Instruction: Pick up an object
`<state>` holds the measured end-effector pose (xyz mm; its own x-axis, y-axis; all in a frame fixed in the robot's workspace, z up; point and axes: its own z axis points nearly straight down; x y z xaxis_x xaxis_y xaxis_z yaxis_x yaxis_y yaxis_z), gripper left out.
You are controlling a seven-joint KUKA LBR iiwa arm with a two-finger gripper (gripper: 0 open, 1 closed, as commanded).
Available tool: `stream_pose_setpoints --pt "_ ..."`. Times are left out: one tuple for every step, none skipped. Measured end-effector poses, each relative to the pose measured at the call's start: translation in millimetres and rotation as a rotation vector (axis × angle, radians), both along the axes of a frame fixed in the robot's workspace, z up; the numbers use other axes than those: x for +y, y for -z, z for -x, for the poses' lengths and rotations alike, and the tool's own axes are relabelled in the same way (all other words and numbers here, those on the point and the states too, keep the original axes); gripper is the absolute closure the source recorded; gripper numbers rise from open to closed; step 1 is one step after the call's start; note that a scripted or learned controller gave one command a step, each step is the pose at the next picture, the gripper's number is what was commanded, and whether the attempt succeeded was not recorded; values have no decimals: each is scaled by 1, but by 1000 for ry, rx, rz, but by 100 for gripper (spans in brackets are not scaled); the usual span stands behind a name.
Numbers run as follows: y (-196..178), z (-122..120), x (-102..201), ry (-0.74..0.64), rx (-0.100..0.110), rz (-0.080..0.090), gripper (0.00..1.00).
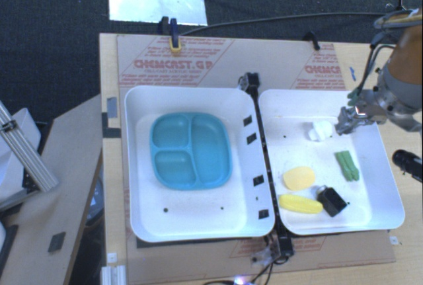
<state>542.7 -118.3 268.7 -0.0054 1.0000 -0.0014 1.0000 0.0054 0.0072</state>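
The gripper [349, 120] is hovering low over the right bin [390, 174], and I cannot tell its state from this slanted view. A small white object [319, 131] is lying just beside its tip, toward the left bin; it looks light and perhaps soft, best pinched across its narrow middle. The arm [400, 79] is reaching in from the right, its wrist bending downward toward the bin floor.

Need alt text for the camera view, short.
The grey arm's gripper hovers over the right white bin, beside a small white object; the bin also holds a green stick, two yellow pieces and a black block. A blue divided plate lies in the left bin.
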Motion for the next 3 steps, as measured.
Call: stream_pose_setpoints --pt "-2 -5 53 -5 4 -3 100" --pt "-2 -6 105 -5 5 -3 100" --pt "22 -7 159 -4 7 -3 100"
